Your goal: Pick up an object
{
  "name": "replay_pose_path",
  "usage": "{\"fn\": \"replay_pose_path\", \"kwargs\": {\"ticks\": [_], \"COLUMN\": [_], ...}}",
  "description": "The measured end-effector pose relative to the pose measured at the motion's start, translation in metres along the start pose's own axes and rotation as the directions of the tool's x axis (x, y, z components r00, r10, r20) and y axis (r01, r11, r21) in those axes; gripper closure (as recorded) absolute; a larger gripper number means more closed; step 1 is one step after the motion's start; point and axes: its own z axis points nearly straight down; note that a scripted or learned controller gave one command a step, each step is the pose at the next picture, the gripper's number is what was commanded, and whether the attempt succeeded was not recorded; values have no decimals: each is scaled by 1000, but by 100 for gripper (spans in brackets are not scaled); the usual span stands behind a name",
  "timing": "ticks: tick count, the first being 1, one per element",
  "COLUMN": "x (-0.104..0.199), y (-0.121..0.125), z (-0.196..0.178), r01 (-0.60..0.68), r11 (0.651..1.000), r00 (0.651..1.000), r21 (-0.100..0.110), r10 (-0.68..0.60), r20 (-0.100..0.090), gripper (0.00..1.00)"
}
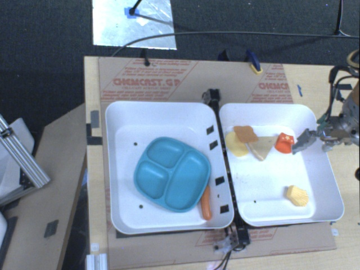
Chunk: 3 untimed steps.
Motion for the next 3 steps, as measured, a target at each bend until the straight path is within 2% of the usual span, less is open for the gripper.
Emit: {"fn": "replay_pose_path", "kwargs": {"ticks": [1,3], "x": [0,3], "y": [2,4], "z": [-6,78], "r01": [3,1], "r11": [1000,1000], "r00": [1000,1000], "r21": [-10,-8], "r10": [-3,-1], "r20": [2,1], "gripper": [0,0]}}
